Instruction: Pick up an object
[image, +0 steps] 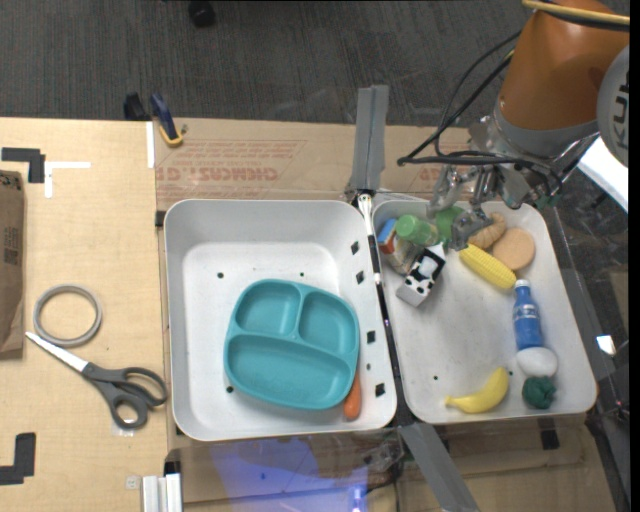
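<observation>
My gripper (458, 212) hangs over the far left corner of the right bin (440, 385), under the arm's orange band. A green object (414, 229) lies right beside it on the left, touching or nearly so. Just below sit a black-and-white block (424, 276) and a small blue item (387, 232). To the right lie a yellow corn cob (486, 267) and tan bread pieces (510, 246). Further forward are a blue bottle (525, 318), a white ball (537, 361), a dark green lump (540, 392) and a banana (480, 392).
The left bin (200, 250) holds a teal divided plate (292, 343) and an orange carrot (352, 402) at its front right corner. On the bench to the left lie scissors (110, 385) and a tape roll (67, 313). Cables trail from the arm above the right bin.
</observation>
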